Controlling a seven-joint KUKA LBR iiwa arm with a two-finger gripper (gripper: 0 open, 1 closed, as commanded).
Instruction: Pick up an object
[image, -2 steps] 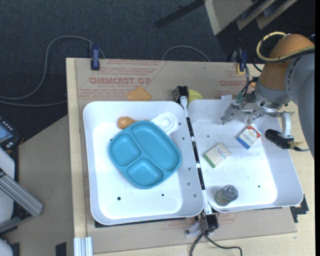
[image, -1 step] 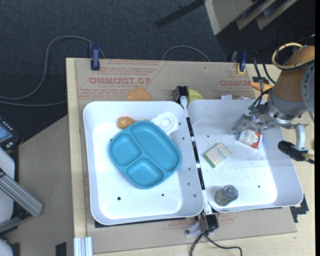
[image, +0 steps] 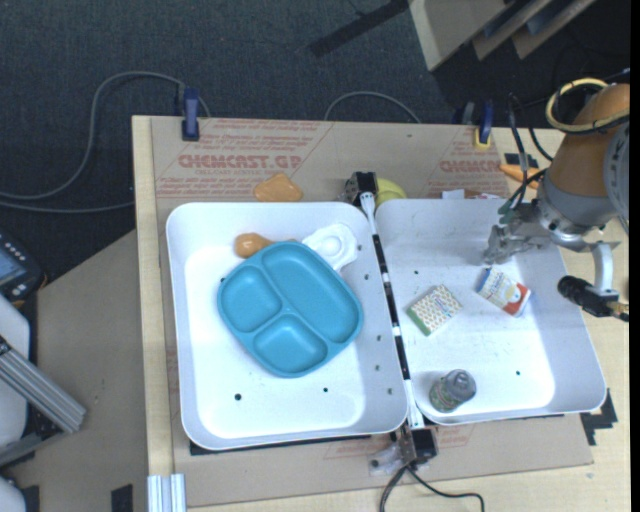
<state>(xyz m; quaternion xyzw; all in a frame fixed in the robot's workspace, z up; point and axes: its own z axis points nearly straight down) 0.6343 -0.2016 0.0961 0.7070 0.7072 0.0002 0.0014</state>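
Pincer (image: 497, 252) low in right bin (image: 560, 395), just above small carton (image: 503, 292); finger state unclear.

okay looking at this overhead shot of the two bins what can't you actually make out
- Gripper, camera view: too small and dark to tell its finger state.
- Orange object: partly hidden behind the blue tray.
- Yellow object: partly hidden behind the bin rim.
- Small carton: print too small to read.
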